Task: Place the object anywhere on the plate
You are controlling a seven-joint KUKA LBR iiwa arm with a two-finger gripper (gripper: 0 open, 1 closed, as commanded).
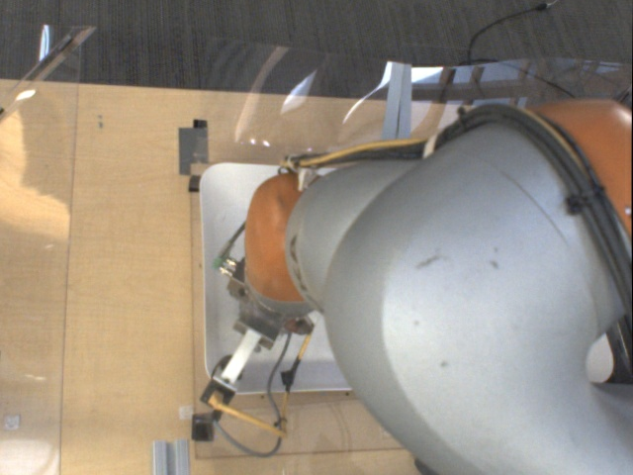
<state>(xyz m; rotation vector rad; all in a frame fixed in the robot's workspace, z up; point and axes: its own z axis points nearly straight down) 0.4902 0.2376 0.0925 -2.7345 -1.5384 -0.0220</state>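
I've got the arm point(445, 295) reaching down over the white bin point(223, 228) on the tabletop point(109, 265) and blocking my view, so I can't tell if the pincer point(259, 317) is spread or pinching anything, nor where the object or plate sits.

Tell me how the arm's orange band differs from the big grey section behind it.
The orange band is narrow; the grey section is far bulkier, filling the view's right half. The orange band sits over the white bin; the grey section spreads well beyond it. Both are smoothly rounded.
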